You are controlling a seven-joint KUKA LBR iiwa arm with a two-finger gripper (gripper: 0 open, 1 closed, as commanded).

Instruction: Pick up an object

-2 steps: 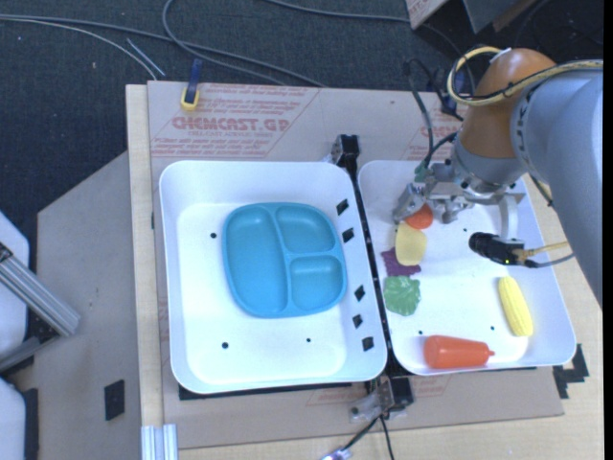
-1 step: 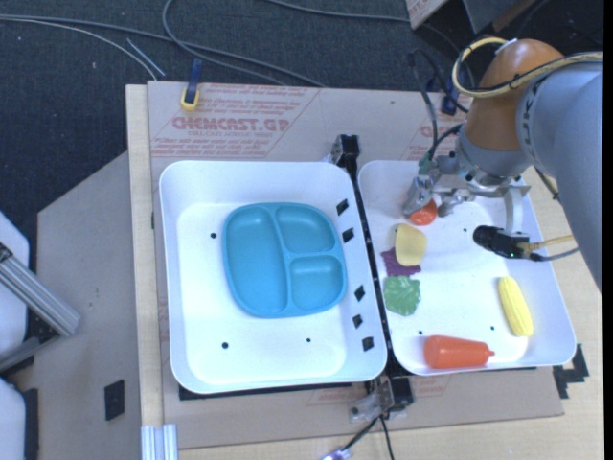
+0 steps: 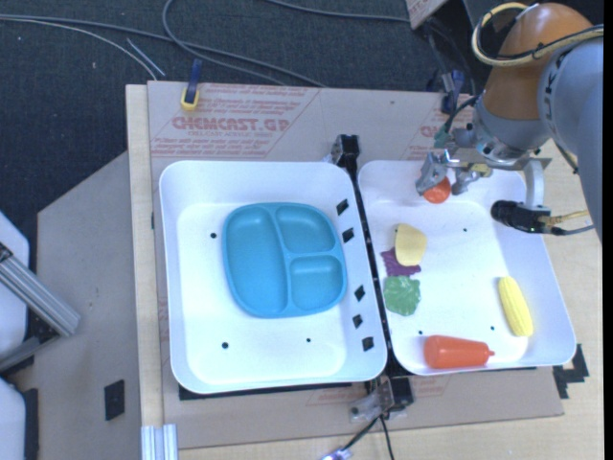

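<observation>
Reaching in over the far right corner of the bench point(image 3: 268, 113): 1 grey arm point(image 3: 579, 94), orange band point(image 3: 532, 36) uppermost, wrist bent down toward the right bin point(image 3: 460, 286). Gripper point(image 3: 445, 182) positioned low over the far left corner of that bin, pointing down. Gripper state: cannot tell from this view.

Directly beneath the gripper tip and touching or nearly touching it: 1 small orange-red object point(image 3: 437, 194), close to the far edge of the right bin. Whether gripped or merely resting on the bin floor: cannot tell.

Elsewhere in the right bin:
- 1 yellow piece point(image 3: 410, 244) near the left wall, with 1 purple piece point(image 3: 397, 264) just below it and 1 green object point(image 3: 402, 295) next toward the near edge.
- 1 yellow corn-like item point(image 3: 515, 305) by the right wall.
- 1 orange carrot-like item point(image 3: 458, 352) along the near edge.

In the left bin point(image 3: 192, 333): 1 blue sectioned plate point(image 3: 284, 259), roughly central.

Bench surface: brown printed board, 1 yellow clamp point(image 3: 192, 93) at its far left edge. Beyond the bench: dark carpet with loose cables point(image 3: 206, 8).
</observation>
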